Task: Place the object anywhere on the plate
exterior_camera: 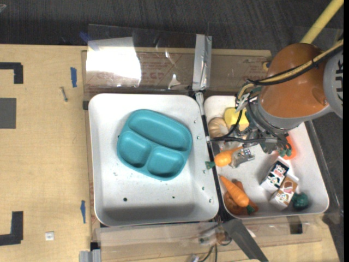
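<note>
Gripper (246,153): low in right bin (319,171), among toy food; grip state cannot be told.
Plate (154,143): teal, divided, left bin, leftward of gripper.

A dark grey carpeted floor (163,4) was seen along the top. A light wooden bench top (41,146) was marked with black tape corners (13,72) and small blue tape strips (73,76). Glare was thrown off a clear plastic sheet (136,64) behind the bins.
</note>
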`<state>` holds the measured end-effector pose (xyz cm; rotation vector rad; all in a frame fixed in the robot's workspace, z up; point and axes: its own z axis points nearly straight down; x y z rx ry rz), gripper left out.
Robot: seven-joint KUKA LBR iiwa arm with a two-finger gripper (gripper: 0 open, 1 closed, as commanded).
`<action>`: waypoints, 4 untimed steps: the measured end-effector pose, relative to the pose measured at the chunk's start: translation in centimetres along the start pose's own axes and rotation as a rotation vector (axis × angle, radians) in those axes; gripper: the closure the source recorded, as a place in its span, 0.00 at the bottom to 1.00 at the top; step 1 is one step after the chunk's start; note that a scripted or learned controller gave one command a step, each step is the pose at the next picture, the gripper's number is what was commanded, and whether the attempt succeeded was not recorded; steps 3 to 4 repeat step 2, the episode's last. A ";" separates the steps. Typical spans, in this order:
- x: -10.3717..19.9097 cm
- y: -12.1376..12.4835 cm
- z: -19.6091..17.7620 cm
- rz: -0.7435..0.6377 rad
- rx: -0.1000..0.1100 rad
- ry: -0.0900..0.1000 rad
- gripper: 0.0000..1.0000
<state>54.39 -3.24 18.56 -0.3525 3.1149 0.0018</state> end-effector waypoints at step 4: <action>-6.4 4.3 0.0 -0.338 -0.001 -0.002 0.00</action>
